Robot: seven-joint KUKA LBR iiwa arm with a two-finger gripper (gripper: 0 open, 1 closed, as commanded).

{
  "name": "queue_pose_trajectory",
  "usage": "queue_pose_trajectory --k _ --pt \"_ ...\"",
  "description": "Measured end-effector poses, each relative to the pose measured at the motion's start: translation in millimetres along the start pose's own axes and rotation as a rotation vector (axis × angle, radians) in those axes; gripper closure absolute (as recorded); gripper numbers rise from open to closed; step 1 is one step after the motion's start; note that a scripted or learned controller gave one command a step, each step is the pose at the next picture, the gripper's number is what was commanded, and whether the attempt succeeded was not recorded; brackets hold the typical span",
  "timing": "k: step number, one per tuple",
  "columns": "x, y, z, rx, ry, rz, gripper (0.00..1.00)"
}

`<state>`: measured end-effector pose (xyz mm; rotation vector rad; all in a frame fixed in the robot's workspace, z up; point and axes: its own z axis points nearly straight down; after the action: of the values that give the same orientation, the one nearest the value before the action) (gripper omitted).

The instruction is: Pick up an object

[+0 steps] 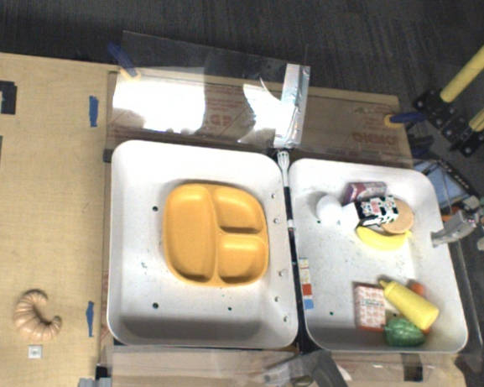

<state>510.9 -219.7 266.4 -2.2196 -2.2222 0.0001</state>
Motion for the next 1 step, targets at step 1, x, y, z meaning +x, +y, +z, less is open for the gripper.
queue_pose_trajectory --k 1 --pt "20.8 -30.6 146.3 0.009 0.002 0.163 0.00"
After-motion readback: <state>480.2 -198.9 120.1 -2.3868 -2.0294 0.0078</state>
